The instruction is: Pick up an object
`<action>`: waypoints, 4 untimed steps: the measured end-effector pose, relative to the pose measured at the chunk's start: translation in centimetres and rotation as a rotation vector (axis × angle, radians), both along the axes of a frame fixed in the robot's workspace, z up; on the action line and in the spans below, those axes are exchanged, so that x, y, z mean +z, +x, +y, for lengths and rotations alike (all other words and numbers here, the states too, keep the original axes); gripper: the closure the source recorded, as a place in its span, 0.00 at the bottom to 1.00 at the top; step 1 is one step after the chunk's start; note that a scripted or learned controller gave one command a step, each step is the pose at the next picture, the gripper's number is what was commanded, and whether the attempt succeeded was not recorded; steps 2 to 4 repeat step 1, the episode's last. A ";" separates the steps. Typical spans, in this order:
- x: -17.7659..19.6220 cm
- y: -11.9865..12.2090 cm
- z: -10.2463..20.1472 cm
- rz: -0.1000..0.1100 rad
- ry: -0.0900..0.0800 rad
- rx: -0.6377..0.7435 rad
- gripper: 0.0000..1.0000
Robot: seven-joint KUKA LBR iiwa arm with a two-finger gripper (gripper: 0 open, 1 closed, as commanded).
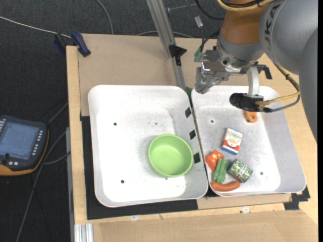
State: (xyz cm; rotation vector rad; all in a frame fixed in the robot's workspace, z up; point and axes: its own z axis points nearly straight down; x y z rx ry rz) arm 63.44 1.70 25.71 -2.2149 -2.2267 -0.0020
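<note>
Biggest candidate is the green bowl (171,155), in the left bin (108,110) near its right wall: looks like light rigid plastic, smooth and a bit slippery, so I'd pinch the rim wall, one finger inside and one outside; plain lime green, round, sitting upright, nothing in it that I can see. Everything else sits in the right bin (282,150). Small carton (232,140), white with red and blue print, mid-bin, tilted: light, stiff-ish card, could crush under hard squeeze, take it across the narrow flat sides. Green can-like item (239,171) with printed label, lying on its side near the front: probably light and rigid, may roll, grip across the body. Green vegetable toy (220,170) just beside it, touching or nearly so, long and narrow, likely plastic, grip across the width. Red-orange sausage-shaped piece (225,186) along the front wall, curved, hard to get fingers behind given the wall. Red piece (214,158) by the divider, small, crowded by the green toy. Orange piece (251,116) at the back, partly hidden under a black part of my arm. My tool (201,87) hangs over the back of the bins at the divider, clear of all objects, nothing in it; whether the fingers are apart or together I cannot tell.
</note>
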 end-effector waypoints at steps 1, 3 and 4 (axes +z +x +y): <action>-0.6 0.9 5.2 0.000 0.000 -0.001 1.00; -0.6 0.9 5.2 0.000 0.000 -0.001 1.00; -0.6 0.9 5.2 0.000 0.000 -0.001 1.00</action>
